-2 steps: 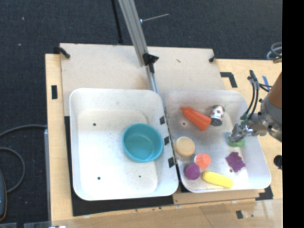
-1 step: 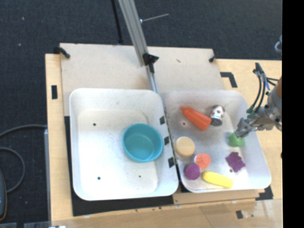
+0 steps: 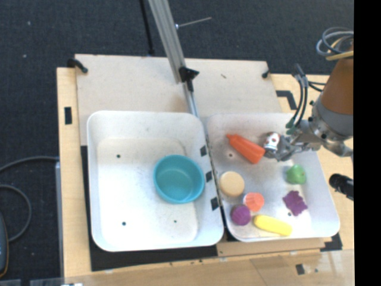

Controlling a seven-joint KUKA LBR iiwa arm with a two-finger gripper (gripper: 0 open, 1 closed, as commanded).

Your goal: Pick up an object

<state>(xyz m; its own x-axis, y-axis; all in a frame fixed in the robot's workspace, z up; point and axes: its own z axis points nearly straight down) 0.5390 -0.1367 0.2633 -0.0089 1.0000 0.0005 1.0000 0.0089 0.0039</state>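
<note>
Nearest the camera, a yellow piece [image 3: 272, 224] is lying in the right bin [image 3: 321, 222], with a purple ball [image 3: 240, 214], a purple cluster [image 3: 294, 202] and a tan round piece [image 3: 231, 183] sitting behind it. Farther back, the end effector [image 3: 275, 148] is hanging just beside the orange carrot [image 3: 245, 148]; whether it is gripping anything, I cannot tell. A blue bowl [image 3: 178, 179] is resting in the left bin [image 3: 101, 130].
</note>
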